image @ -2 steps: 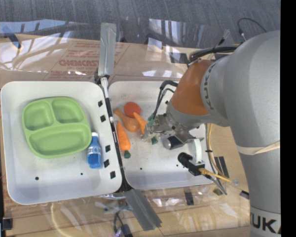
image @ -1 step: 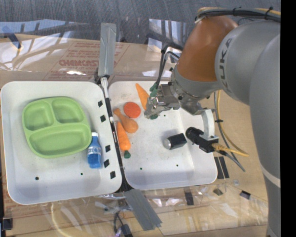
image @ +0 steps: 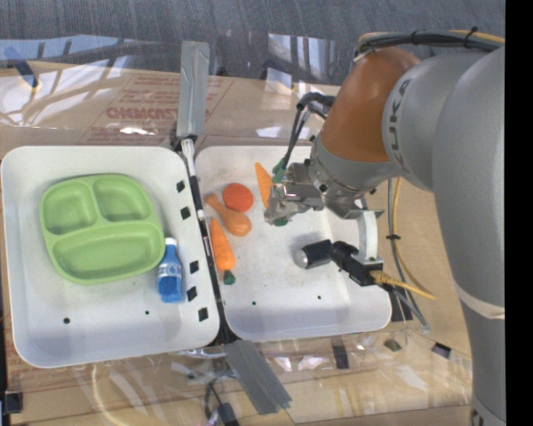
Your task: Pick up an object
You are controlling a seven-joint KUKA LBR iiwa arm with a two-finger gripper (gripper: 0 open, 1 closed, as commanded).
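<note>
So the arm comes in from 3 o'clock and the gripper is down low over the right bin, a bit toward 11 o'clock from the bin's middle. Honestly can't tell whether it's spread or pressed together from this angle, the wrist covers too much. I don't see anything pinched in it.

All the stuff to grab sits in the 9-to-11 o'clock part of that bin:
- wedge, orange and pointy, just beside the gripper at its 11 o'clock. Might be touching it, can't say for sure.
- ball, orange-red, near the wedge at its 8 o'clock.
- sausage, brownish orange, lying slantwise right under the ball at 6 o'clock and touching it or close to it.
- carrot, along the bin's 9 o'clock wall, running roughly 12 to 6 with a green stub at the 6 o'clock end. Its top end is just beside the sausage.

The left bin has a green plate with three compartments, sitting toward 11 o'clock from the middle. A small blue bottle lies at the plate's 4 o'clock, right against its rim and near the bin's 3 o'clock wall.
</note>
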